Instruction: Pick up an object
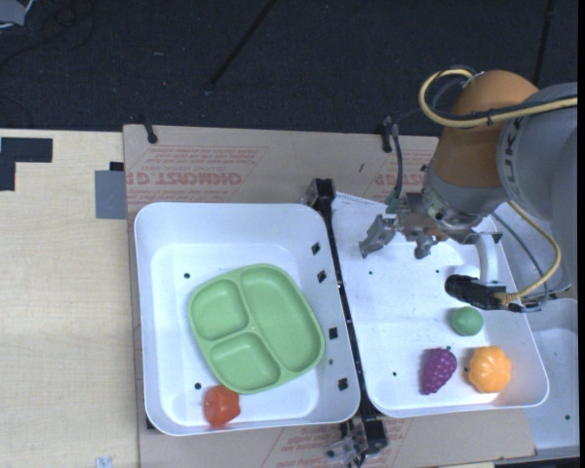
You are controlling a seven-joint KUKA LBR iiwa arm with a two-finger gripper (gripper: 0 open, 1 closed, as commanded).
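Nothing is held yet; the jaws point(397, 236) are spread open and empty; the green ball point(465, 321) lies nearby, ungrasped.

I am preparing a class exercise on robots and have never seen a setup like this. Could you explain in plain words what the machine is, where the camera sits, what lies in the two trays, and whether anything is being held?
The picture comes from one camera fixed above a bench, looking down at a slant. The grey machine with the orange band is a robot arm reaching in from the right. Its grasping part, the end effector, has two fingers that are spread open over the right bin, with nothing between them.

Two shallow white bins sit side by side. The left bin holds a green divided plate and a red toy fruit near its front edge. The right bin holds a small green ball-like toy, a purple bunch of grapes and an orange toy fruit. So nothing has been picked up yet.
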